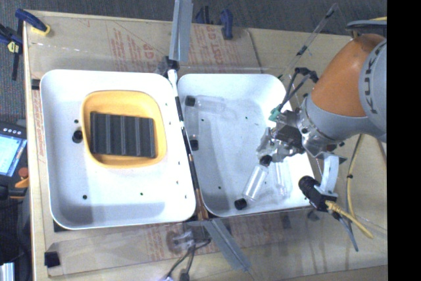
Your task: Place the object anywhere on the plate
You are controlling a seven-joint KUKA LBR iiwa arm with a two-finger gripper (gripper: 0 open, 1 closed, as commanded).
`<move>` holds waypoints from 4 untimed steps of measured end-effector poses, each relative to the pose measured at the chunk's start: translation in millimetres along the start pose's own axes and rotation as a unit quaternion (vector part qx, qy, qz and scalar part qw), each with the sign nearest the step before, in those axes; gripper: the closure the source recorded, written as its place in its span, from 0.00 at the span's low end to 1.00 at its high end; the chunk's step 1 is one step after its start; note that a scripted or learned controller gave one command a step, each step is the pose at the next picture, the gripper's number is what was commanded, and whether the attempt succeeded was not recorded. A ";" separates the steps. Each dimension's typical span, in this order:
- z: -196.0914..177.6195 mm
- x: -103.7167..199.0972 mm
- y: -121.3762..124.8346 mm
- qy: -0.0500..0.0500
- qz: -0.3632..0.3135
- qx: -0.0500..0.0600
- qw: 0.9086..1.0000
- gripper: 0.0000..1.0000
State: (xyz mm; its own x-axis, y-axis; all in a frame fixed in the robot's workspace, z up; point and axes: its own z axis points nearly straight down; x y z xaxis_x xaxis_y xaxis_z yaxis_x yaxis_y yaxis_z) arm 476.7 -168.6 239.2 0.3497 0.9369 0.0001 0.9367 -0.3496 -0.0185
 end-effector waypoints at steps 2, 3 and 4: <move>-10.1 110.9 13.4 -0.002 -0.201 -0.008 0.979 1.00; 47.7 161.7 74.7 -0.003 -0.308 -0.008 0.951 1.00; 33.0 212.2 46.0 -0.004 -0.392 -0.006 0.920 1.00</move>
State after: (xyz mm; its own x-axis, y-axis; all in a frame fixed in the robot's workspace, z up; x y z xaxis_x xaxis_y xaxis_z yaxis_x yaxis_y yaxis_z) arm 593.5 14.4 205.3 -0.4342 0.9008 0.0022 0.9008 0.4342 -0.0047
